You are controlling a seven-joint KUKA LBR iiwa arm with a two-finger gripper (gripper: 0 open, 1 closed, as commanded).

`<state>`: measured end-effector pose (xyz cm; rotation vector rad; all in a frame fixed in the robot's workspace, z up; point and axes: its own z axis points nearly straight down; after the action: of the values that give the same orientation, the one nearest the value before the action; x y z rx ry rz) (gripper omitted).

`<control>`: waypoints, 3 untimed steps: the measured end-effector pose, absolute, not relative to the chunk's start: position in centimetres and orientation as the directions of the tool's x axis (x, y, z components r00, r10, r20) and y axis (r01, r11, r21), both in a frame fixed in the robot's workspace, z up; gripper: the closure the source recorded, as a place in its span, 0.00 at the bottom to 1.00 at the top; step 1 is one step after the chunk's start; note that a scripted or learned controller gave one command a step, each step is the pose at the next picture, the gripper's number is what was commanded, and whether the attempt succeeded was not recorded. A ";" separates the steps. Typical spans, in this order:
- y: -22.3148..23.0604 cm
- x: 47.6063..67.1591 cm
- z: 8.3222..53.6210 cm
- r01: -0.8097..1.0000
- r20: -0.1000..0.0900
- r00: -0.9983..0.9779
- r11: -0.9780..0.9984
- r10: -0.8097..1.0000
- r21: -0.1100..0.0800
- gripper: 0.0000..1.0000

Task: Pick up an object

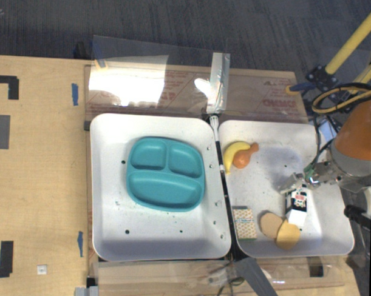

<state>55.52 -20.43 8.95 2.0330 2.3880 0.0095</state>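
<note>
Objects nearest the lower edge of the frame lie in the right bin. A tan round piece sits at the lower middle of that bin, and a yellow-tan piece touches it on its right side. Just left of this pair, a small patterned packet lies flat beside the bin's left wall. My gripper is positioned directly above the pair in the frame, in the right half of the bin and apart from both pieces. From this view I cannot tell whether it is released or clenched, and I cannot confirm a grasp on any object. My arm enters from the right edge of the frame, with its orange band above the wrist. Left of centre, the left bin holds a teal divided plate, which rests flat in the middle of the bin with two small compartments on its upper side and one long compartment on its lower side. Higher in the frame, in the upper left corner of the right bin, a yellow banana lies with an orange piece touching its right end. Beyond both bins, at the top centre, a clear plastic sheet covers the bench, and a metal post stands in line with the gap between the bins.
</note>
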 end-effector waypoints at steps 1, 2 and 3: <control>-20.4 55.8 10.2 0.987 -0.003 -0.160 0.160 0.987 0.017 1.00; -20.4 55.8 10.1 0.987 -0.002 -0.159 0.159 0.987 0.015 0.00; -21.2 48.6 9.0 0.992 0.014 -0.125 0.125 0.992 0.011 0.00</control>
<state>48.65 -21.17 9.01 2.0795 2.3589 0.0271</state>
